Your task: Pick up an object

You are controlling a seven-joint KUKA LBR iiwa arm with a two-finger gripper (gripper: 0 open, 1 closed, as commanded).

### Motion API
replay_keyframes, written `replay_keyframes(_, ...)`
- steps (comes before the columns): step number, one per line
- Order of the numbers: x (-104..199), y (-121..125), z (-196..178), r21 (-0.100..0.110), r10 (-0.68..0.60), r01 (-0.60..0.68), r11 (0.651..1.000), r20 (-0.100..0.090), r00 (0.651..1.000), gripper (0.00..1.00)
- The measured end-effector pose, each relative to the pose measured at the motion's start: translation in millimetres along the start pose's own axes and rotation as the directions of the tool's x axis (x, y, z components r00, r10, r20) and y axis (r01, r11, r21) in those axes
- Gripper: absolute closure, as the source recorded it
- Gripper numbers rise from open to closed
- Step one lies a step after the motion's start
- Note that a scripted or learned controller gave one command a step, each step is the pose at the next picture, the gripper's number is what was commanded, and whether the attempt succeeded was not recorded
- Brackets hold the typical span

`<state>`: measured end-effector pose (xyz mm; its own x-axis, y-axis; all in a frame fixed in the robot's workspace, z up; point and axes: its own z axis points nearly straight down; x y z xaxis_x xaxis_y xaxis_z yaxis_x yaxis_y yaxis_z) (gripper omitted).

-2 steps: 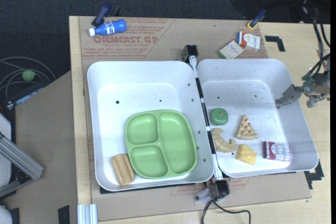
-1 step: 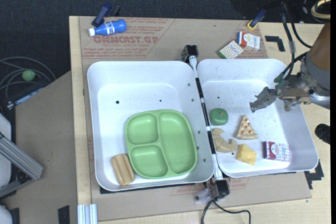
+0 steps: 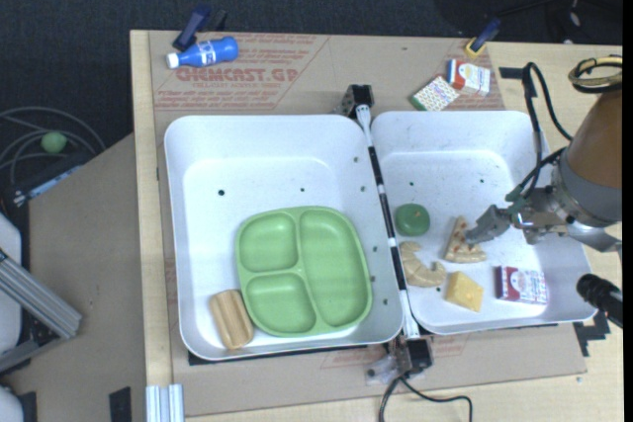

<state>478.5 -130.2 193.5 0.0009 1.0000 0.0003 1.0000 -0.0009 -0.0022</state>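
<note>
1. My arm [image 3: 593, 163] reaches in from the right, its gripper [image 3: 487, 224] low over the right bin [image 3: 445, 138].
2. The fingertips touch a tan cracker-like piece [image 3: 461, 242]; I cannot tell whether they are open or closed.
3. Near it lie a green ball [image 3: 411, 218], a yellow wedge [image 3: 464, 291] and a red packet [image 3: 520, 285].
4. The left bin [image 3: 198, 173] holds a green tray [image 3: 302, 269].

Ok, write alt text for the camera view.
A grey robot arm's two-finger gripper reaches from the right into the right white bin, over a tan wedge-shaped piece near a round green object. The left white bin holds a green divided plastic tray.
</note>
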Motion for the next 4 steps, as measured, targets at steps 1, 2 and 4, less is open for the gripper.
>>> replay_keyframes(1,13,40,88,0.001,-0.001,0.001,1.0,-0.001,1.0,0.0)
replay_keyframes(2,13,26,109,0.0,0.0,0.0,1.0,-0.001,1.0,0.0)
replay_keyframes(4,7,37,106,-0.001,-0.001,0.001,1.0,0.0,1.0,0.0)
